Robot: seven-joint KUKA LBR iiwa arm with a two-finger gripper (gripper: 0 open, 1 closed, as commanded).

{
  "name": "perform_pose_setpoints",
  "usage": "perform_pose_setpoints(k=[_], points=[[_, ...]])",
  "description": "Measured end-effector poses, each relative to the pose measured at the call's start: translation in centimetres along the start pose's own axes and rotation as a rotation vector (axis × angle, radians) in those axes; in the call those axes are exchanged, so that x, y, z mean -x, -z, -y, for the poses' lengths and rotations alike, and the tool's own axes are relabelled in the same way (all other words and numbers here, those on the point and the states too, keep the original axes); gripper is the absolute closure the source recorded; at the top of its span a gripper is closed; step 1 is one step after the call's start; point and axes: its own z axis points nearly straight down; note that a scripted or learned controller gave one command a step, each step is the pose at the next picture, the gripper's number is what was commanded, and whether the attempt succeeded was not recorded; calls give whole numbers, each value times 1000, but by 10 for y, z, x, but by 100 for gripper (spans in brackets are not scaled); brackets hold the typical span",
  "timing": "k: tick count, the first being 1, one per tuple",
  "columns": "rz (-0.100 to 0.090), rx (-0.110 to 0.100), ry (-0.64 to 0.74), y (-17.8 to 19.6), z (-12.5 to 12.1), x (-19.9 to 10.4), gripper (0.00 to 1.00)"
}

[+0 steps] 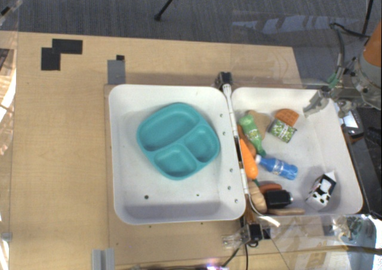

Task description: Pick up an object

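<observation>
The bench (59, 161) carries two shallow white bins side by side. The left bin (128, 203) holds a teal divided plate (178, 140), which lies a little toward the 12 o'clock side of the bin's middle and has three compartments.

The right bin (340, 155) holds the loose objects. Along its 9 o'clock wall lies an orange carrot (249, 161), stretched from 12 to 6 o'clock. Just beside it, toward 12 o'clock, lies a green bottle (251, 132), tilted. A small green and white box (282, 131) is near the 12 o'clock wall, touching an orange-brown piece (287, 116) behind it. A blue bottle (277, 166) lies on its side near the middle of the bin, its white cap pointing to the carrot. At the 6 o'clock corner a black object (278, 197) lies together with a wooden spoon-like piece (260, 201); I cannot tell exactly how they overlap. A black and white cow-pattern toy (322, 190) is at about 4 o'clock, apart from the others.

The gripper (314, 104) hangs above the 1 o'clock corner of the right bin, well apart from every object. One grey finger (313, 105) is visible, and nothing is held. Whether the fingers are spread or pressed together, I cannot tell.
</observation>
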Motion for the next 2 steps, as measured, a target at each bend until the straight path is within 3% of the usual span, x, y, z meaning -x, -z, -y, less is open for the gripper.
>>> perform_pose_setpoints(k=[1,2], points=[[-1,-7,155,-130,2,-65,0],[7,22,22,-157,70,-87,0]])
